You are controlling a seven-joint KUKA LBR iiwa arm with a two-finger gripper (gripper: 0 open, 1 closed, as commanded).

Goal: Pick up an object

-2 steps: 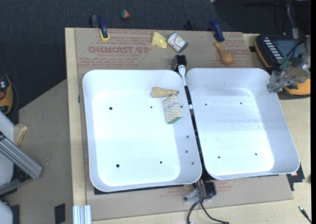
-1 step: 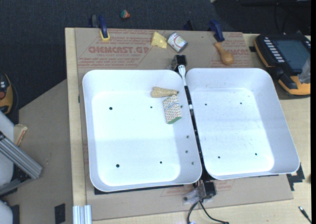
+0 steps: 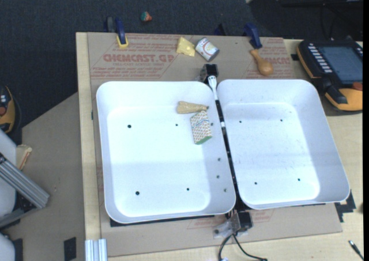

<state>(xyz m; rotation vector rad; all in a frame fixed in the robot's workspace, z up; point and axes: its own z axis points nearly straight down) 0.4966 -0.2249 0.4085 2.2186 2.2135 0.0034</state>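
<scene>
While both shallow white bins sit side by side on the brown printed board [image 3: 144, 58], the candidates for picking lie in the left bin [image 3: 115, 156]. A tan wedge-shaped piece [image 3: 191, 107] lies flat near that bin's far right corner. A small green-and-white patterned packet [image 3: 200, 127] lies just beside it on the near side, close to the bin's right wall; the two look to be touching or nearly so, cannot tell which.

The right bin [image 3: 323, 139] shows bare white floor with a few dark dots.

On the board beyond the bins: a yellow wedge-shaped block [image 3: 185, 46], and just to its right a small white-and-grey cylinder [image 3: 207, 49] lying tilted. Further right lies a tan pear-shaped wooden piece [image 3: 262, 63]. Two blue clamps [image 3: 120, 30] grip the board's far edge. A black fitting [image 3: 210, 72] sits at the far end of the seam between the bins.

A black-and-orange handheld pendant [image 3: 337, 67] rests at the bench's right.

Arm pose and claw state: cannot tell from this view.
</scene>
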